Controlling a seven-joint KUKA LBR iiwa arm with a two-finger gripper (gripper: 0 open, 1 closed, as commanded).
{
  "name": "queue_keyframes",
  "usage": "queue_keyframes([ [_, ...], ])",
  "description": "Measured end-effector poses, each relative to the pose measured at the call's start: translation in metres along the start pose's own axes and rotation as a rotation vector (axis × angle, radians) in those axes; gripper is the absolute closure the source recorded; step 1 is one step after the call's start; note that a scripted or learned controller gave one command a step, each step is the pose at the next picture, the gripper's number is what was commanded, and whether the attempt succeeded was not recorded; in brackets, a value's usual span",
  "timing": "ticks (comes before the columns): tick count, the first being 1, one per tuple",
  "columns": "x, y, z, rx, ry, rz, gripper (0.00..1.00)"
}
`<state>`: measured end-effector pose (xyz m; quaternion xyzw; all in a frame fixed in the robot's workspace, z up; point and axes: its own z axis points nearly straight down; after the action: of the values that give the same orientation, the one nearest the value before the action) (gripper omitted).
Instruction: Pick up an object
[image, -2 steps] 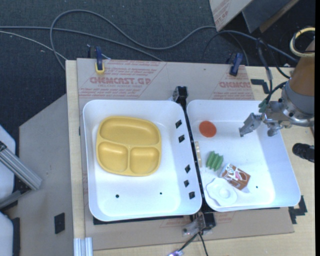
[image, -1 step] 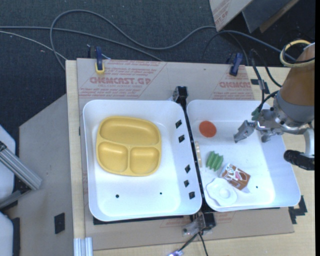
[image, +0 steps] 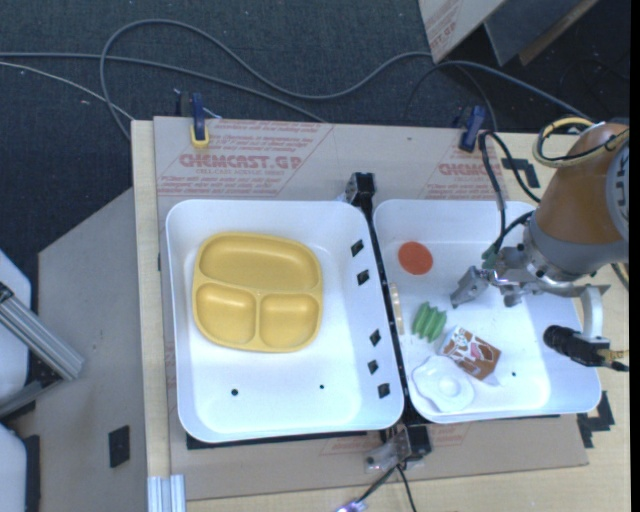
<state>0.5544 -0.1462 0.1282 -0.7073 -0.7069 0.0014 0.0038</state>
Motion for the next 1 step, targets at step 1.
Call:
queue_keyframes([
  [1,0.0007,-0.0005,0.0462,-0.001,0.0,0.0,0.0],
])
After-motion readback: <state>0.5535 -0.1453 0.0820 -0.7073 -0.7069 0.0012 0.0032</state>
